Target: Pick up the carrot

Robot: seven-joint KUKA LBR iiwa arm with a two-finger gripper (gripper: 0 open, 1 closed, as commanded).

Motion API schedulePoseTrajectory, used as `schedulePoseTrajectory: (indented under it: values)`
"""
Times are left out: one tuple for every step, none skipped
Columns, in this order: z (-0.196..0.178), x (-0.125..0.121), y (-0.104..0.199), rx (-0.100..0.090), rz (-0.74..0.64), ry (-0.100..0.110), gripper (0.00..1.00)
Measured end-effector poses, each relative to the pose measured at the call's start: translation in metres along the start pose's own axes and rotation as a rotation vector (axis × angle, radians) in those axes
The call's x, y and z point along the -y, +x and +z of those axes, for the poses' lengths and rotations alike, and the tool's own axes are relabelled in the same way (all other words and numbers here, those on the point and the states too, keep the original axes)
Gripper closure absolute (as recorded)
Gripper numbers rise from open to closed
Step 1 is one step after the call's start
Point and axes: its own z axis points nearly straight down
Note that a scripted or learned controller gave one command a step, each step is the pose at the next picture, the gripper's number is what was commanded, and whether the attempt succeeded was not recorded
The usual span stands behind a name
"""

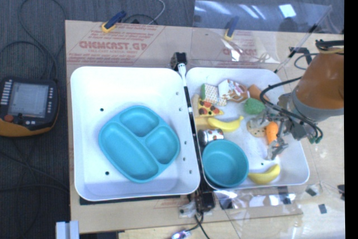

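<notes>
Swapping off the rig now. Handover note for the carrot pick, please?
Hand: over the right bin's right side, fingers pointing down around the carrot; it appears shut on it, though the view is small.
Carrot: orange, at the hand's fingertips, above the bin floor near the cookie and green item.
Done: hand reached the carrot and seems to have it.
Left: confirm the grip holds and lift clear of the bin.
Left bin holds the blue divided plate.

Even bright overhead light from where I sit, white glare on the clear plastic sheet [263,11], soft faint shadows inside the white bins [128,78], my view slightly soft, arm [321,87] a little blurred.
</notes>
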Motion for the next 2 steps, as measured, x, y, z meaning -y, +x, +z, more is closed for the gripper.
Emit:
schedulePoseTrajectory:
  values:
    - [-0.0132, 0.0002, -0.0064, 0.014, 0.0, 0.006, 1.0]
    - [-0.0041, -0.002, -0.0011, 0.014, -0.204, 0.009, 1.0]
